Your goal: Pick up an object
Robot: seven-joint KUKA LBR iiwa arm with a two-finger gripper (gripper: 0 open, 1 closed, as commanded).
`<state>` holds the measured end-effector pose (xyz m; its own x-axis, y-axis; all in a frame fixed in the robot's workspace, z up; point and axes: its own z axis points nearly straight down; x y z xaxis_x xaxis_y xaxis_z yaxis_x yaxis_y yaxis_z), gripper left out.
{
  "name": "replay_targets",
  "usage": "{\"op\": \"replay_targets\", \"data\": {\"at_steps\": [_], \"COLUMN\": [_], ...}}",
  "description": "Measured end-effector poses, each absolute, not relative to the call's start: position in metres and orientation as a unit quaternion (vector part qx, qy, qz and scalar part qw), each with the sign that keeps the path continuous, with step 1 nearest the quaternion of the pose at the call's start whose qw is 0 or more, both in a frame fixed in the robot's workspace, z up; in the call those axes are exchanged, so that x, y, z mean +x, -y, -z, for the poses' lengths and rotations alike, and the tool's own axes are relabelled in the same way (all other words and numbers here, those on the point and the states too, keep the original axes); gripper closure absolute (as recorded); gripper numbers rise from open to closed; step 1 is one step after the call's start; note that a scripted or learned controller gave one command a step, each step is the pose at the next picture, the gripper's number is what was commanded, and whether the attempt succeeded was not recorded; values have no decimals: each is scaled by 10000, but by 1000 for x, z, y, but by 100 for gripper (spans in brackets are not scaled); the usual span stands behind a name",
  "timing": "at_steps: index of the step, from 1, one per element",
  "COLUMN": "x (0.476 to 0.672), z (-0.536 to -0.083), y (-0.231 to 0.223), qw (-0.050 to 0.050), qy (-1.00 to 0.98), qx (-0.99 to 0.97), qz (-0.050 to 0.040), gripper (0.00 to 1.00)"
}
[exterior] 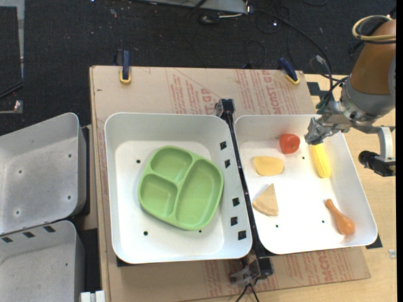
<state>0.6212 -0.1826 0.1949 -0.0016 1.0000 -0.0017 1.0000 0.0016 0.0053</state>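
Hovering tool (317, 135) sits at top end of corn cob (322, 160); tomato (289, 143) just beside; cannot tell finger state; centre over cob before descending, avoid tomato.

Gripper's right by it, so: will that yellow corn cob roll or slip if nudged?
The corn cob looks rounded and long, so it would likely roll sideways. Its surface seems smooth plastic, probably slippery. The gripper sits at its upper end, so a push might spin it.

faint red print on the brown cardboard sheet (170, 87) under the two bins, repeated in slanted blocks, upside down from this angle and too washed out to actually read, no other labels or numbers legible anywhere
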Motion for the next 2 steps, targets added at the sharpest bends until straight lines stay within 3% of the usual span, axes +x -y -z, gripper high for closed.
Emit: {"op": "replay_targets", "data": {"at_steps": [1,2], "x": [622,626], "z": [-233,-243], "y": [183,133], "qw": [23,4], "qy": [-7079,-7098], "qx": [7063,7044], "qz": [-11,-12], "gripper": [100,100]}}
